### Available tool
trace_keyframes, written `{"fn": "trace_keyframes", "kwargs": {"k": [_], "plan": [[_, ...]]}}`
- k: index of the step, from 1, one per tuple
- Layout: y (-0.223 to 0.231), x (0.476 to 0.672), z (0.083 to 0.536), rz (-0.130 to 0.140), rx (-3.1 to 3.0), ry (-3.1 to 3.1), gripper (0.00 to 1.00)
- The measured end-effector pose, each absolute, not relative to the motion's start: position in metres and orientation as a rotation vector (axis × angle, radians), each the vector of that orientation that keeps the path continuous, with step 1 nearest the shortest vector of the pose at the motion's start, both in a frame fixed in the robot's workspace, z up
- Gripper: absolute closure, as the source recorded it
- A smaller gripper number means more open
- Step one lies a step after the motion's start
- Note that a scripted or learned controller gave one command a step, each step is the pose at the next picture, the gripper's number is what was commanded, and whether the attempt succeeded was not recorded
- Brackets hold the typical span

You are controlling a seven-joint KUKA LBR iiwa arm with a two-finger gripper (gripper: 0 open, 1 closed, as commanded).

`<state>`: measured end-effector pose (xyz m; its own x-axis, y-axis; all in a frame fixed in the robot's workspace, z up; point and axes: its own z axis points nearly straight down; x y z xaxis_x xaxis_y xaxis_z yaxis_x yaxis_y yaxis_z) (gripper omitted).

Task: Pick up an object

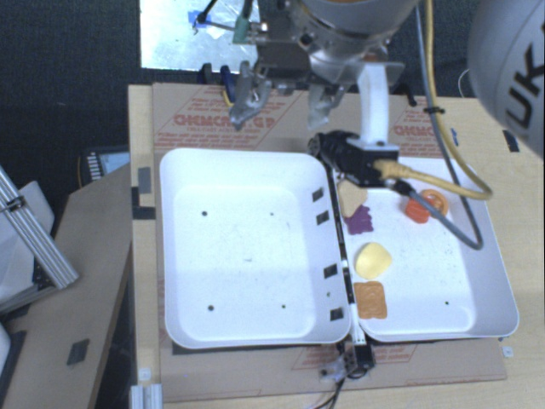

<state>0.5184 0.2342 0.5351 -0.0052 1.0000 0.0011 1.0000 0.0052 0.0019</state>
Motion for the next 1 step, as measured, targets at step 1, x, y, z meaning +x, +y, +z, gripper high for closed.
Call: {"fn": "trace_keyframes", "kwargs": {"k": [1], "plan": [[0.2342, 0.5184, 0.5351, 0.003, 2.215, 2.227, 0.0]]}}
